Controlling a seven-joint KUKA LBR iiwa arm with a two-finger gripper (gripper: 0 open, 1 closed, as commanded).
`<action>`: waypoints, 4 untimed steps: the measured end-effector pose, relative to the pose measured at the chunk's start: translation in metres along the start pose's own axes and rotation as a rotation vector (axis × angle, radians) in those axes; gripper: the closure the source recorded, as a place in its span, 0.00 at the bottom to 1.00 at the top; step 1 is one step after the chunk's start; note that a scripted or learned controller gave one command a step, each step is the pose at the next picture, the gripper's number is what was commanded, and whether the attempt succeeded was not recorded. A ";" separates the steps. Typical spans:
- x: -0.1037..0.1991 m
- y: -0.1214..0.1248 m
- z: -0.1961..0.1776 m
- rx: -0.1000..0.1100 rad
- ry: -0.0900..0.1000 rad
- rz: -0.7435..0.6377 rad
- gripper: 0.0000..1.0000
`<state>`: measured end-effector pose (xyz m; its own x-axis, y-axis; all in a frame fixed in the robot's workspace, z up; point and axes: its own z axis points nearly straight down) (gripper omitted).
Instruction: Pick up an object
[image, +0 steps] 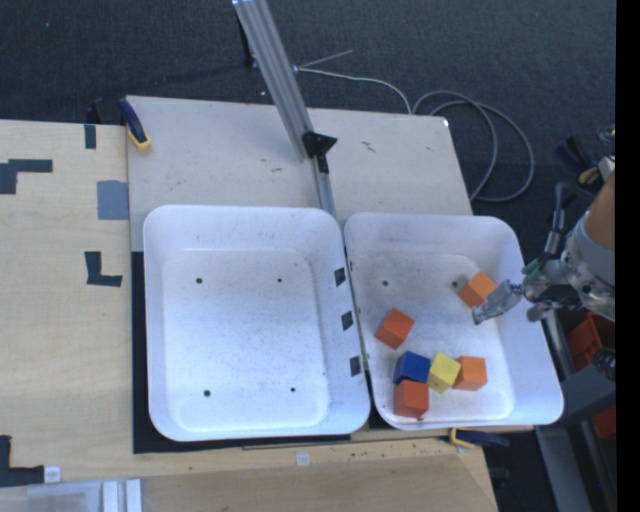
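The right bin (500, 240) holds several small blocks. One orange block (478, 289) lies near its right wall. An orange-red block (395, 327) sits near the bin's middle. Toward the front, a blue block (411, 367), a yellow block (444, 372) and an orange block (471, 373) are huddled together, with a red-orange block (411, 398) just in front of them. My gripper (492, 306) reaches in over the right wall, low in the bin, right beside and just below the first orange block. Nothing is visibly held.
The left bin (160, 300) stands beside the right one. A slanted metal pole (290, 90) crosses the back of the bench. Cables (480, 120) loop at the back right. A blue and yellow clamp (133, 122) lies at the back left.
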<state>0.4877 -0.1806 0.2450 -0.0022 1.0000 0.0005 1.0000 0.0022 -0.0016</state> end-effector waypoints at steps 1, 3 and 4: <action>0.065 0.009 0.053 0.005 0.003 -0.005 0.00; 0.087 0.056 0.154 -0.001 0.000 0.000 0.00; 0.087 0.054 0.144 0.003 0.002 0.000 1.00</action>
<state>0.5415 -0.0932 0.1011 -0.0022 1.0000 0.0020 1.0000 0.0022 -0.0042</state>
